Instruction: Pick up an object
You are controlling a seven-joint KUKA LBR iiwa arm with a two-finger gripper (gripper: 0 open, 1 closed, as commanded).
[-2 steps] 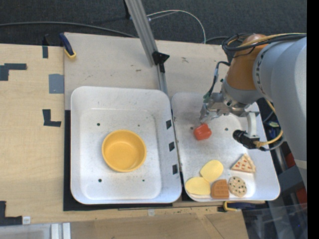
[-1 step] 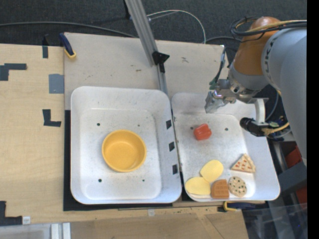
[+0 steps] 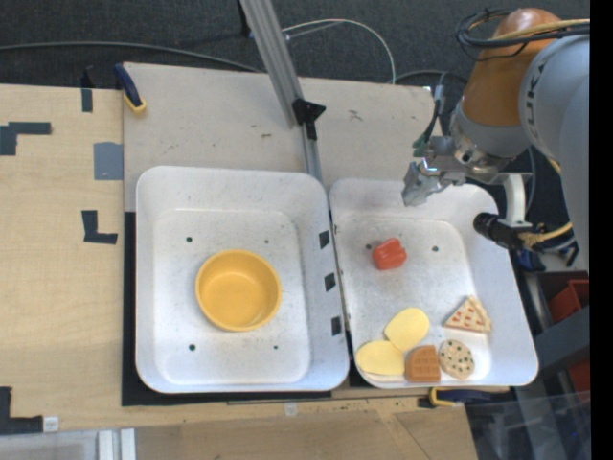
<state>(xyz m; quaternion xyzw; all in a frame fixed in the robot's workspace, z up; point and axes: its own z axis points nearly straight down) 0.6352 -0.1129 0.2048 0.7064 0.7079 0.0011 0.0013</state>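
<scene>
Hovering over the far rim of the right-hand shallow white plastic bin (image 3: 498, 286), the grey end effector (image 3: 419, 192) carries nothing visible; whether it is open or closed cannot be told. This looks like the approach step, with no object chosen yet. The small red block-like toy (image 3: 388, 254) lies alone mid-bin, nearest and easiest. The next move would call for travelling toward the near side and descending over it. A round yellow plastic bowl (image 3: 238, 289) sits in the left bin.
</scene>
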